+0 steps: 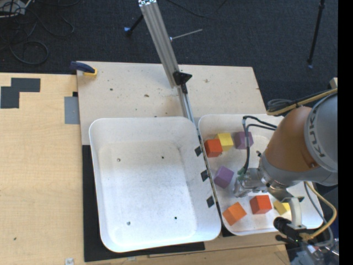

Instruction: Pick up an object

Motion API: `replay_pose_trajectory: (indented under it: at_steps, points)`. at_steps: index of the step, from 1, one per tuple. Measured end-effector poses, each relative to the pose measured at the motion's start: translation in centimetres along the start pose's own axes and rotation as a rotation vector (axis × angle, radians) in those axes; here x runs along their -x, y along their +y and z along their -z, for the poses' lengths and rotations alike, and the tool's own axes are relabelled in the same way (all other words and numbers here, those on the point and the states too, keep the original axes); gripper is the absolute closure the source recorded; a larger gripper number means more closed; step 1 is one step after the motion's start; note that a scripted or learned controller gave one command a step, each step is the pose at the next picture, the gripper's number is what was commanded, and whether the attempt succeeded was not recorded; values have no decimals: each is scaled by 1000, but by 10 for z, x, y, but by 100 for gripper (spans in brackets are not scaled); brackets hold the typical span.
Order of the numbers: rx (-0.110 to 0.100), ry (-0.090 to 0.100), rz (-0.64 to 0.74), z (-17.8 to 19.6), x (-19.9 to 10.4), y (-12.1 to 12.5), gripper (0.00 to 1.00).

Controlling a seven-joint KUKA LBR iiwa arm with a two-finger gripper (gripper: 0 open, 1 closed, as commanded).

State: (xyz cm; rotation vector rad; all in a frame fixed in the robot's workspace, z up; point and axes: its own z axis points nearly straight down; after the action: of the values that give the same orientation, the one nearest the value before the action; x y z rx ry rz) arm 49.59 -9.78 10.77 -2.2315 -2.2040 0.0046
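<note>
Nearest the camera, along the near rim of the right-hand shallow white bin (245, 231), lie three small blocks: an orange cube (235, 212), a red cube (260, 204) and a small yellow block (282, 207) partly tucked under the arm's hardware. Just above them the gripper (245, 184) of the grey arm hangs low inside that bin, and its wrist hides the tips, so I cannot tell whether it is wide or narrow, and nothing can be seen held in it. Closest to it is a purple cube (224, 176), lying just to its left and a little farther back, near the bin's left wall; the red cube sits just on its near right side. Judging from this, a short shift leftward would put the gripper over the purple cube, while the red one calls for a small pull toward the near edge. Farther back sit a red-orange cube (213, 147), a yellow cube (225, 142) touching it, and a second purple cube (241, 140). Well to the left is the large left-hand white bin (96, 148).
</note>
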Motion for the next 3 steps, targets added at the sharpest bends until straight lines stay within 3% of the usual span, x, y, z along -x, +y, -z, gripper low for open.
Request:
replay_pose_trajectory:
  at_steps: [3]
  points:
    - [8, -2, 13, 161, 15, -2, 100]
